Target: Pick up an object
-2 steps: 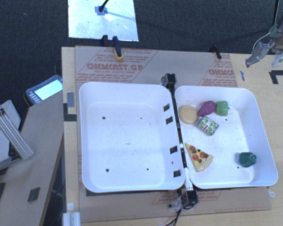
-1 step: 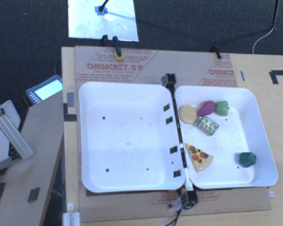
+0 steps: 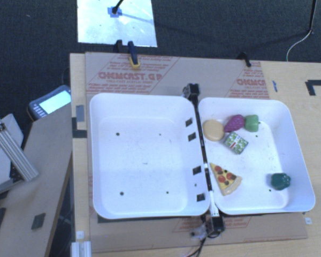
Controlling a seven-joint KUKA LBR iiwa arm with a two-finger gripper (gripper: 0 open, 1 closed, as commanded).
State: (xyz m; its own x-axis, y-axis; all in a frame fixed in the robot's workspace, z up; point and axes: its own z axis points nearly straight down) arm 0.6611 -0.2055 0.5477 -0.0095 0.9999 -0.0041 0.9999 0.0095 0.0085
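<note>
Right bin (image 3: 297,143) — 6 toys.

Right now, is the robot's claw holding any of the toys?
Gripper: cannot be told. The pizza slice and the other toys lie loose in the right bin.

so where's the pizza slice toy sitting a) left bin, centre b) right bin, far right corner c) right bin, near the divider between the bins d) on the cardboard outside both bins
c: the pizza slice lies in the right bin, close to its left wall beside the divider, below the tan round piece.
</note>
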